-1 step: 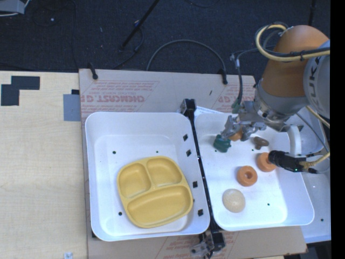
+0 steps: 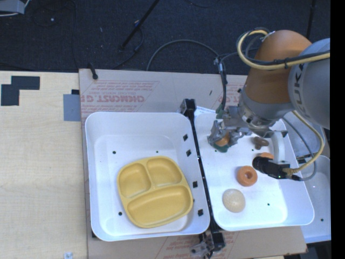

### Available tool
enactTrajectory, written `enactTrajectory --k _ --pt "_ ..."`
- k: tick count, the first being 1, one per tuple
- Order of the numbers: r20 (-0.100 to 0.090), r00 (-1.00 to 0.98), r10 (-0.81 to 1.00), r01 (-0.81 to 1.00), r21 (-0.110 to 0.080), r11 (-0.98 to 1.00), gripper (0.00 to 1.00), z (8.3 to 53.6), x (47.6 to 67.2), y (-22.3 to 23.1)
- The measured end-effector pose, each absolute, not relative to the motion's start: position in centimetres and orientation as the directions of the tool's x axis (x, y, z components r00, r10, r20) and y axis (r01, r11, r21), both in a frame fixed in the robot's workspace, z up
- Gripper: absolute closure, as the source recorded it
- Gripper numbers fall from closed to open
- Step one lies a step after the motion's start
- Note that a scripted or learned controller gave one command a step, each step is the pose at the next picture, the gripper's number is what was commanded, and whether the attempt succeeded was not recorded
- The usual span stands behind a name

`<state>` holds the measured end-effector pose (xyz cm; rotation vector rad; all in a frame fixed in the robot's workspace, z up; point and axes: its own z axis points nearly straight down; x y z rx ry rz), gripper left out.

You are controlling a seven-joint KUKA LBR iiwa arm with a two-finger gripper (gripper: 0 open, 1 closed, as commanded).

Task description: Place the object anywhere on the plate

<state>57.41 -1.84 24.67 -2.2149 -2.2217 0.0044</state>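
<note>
Claw (image 2: pixel 222 139) hangs near the right bin's (image 2: pixel 302 212) left wall, seemingly closed on a small orange-teal object (image 2: pixel 221 141), well apart from the yellow plate (image 2: pixel 155 191).

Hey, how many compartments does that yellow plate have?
3. The yellow plate has two small compartments along its far side and one long compartment along its near side.

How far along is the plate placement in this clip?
Nothing looks done: the yellow plate in the left bin carries nothing. The pincer is low in the right bin, at a small orange-and-teal object. Grasp unconfirmed. The lift, carry and placement remain.
</note>
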Motion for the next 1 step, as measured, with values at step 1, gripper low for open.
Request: enactTrajectory --k 1 --pt "0.002 -0.005 1.000 1.000 -0.006 0.005 1.00 24.68 56.88 3.97"
